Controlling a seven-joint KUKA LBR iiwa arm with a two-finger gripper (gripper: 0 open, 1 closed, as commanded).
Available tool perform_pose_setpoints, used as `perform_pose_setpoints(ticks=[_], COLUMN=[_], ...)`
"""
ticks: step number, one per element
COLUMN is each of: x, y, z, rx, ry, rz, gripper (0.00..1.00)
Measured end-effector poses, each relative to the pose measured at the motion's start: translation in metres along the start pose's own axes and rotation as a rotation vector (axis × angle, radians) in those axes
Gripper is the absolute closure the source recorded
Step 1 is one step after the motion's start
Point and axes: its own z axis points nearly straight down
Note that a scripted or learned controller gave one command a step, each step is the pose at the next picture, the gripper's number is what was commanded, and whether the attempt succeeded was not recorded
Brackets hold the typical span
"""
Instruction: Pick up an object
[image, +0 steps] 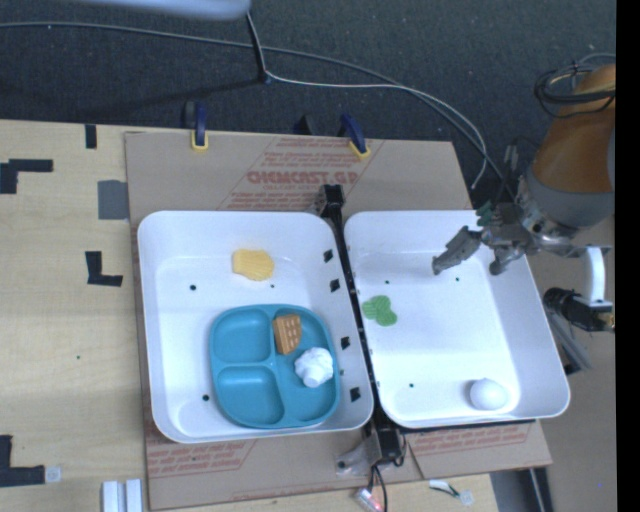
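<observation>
Two white bins sit side by side on the cardboard sheet (300, 175) I see from my remote feed. My arm (575, 150) comes in from the right, and its gripper (472, 255) hangs over the upper right part of the right bin (520, 330). I read the two dark fingers (450, 256) as spread apart, one pointing left and down, the other shorter and nearer the wrist, with nothing between them.

Nearest candidate: a small green object (379, 310), flat-looking, lying on the right bin's floor near its left wall, down and to the left of the gripper, clearly apart from it. A white ball (488, 393) lies in the same bin near the lower right corner, well below the gripper, also untouched.

Left bin (165, 300) holds the rest. A yellow object (253, 264) lies on the floor in its upper half, well apart from the gripper, across the divider between the bins. Below it sits a teal compartment tray (235, 385). A tan waffle-like piece (287, 333) lies in the tray's upper right section, and a white crumpled object (314, 367) rests just below it, near the tray's right edge. I can't tell what material that one is.

Blue clamps (352, 135) grip the sheet's top edge.
</observation>
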Motion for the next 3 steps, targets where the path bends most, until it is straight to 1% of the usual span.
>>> perform_pose_setpoints(ticks=[1, 2, 3], x=[0.050, 0.069, 0.068], y=[-0.040, -0.072, -0.071], z=[-0.058, -0.054, -0.064], rx=[-0.006, 0.001, 0.000], ry=[0.000, 0.001, 0.000], rz=[-0.003, -0.001, 0.000], gripper=[0.00, 0.00, 1.00])
